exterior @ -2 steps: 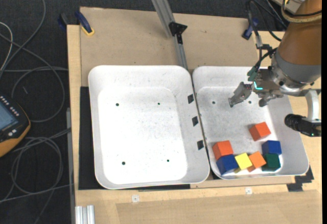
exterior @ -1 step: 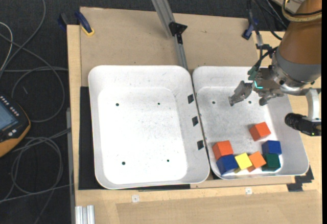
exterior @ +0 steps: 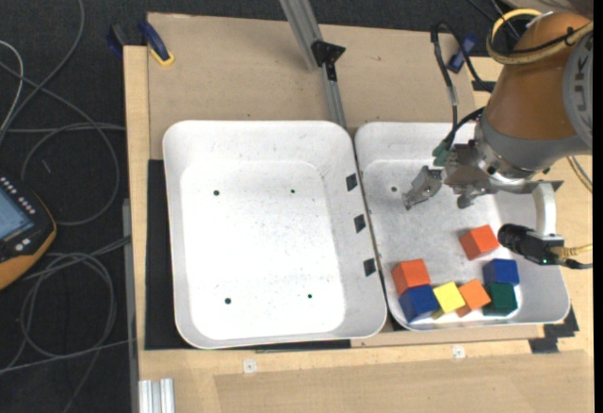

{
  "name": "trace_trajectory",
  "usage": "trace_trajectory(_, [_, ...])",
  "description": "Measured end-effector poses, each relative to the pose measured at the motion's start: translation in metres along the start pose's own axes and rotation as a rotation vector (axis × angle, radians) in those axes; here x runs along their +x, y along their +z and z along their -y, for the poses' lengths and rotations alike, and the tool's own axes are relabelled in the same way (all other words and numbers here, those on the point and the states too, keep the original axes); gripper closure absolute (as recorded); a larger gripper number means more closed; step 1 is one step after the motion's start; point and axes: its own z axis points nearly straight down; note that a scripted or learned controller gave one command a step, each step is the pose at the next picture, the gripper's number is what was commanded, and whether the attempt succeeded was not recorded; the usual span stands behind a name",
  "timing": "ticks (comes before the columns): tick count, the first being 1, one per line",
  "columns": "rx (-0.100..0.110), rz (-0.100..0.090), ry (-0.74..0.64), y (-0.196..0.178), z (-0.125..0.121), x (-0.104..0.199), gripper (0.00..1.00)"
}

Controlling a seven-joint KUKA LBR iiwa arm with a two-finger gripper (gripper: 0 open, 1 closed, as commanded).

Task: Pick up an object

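Arm reaches in from the right over the right bin [exterior: 377, 142]; gripper [exterior: 441, 192] sits above the bin's bare upper floor, fingers spread apart with nothing between them. All the pickable blocks are bunched at the near end of that bin: an orange block [exterior: 479, 240] lying apart, nearest the gripper; below it an orange cube [exterior: 410, 273] stacked against a blue cube [exterior: 419, 303], then a yellow cube [exterior: 448, 296], a second orange piece [exterior: 474, 294], a blue block [exterior: 502, 271] and a green one [exterior: 502, 299] against the near wall. Left bin [exterior: 254, 232] holds none. Risks as I judge them: descending where it hovers now closes on bare floor. Going for the cluster, the blocks touch one another, so a finger could land on a neighbour's top or shove the row into the wall. The lone orange block looks the safer target, though its tilt could let it twist out if the fingers are misaligned.
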Motion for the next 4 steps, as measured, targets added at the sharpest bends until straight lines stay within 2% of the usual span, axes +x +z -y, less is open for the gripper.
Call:
trace_trajectory(2, [0.001, 0.000, 0.001, 0.098, 0.005, -0.005, 0.00])
trace_trajectory(3, [-0.009, 0.001, 0.001, 0.084, 0.002, -0.005, 1.00])
trace_trajectory(4, [-0.015, 0.003, -0.002, 0.028, -0.009, -0.004, 1.00])
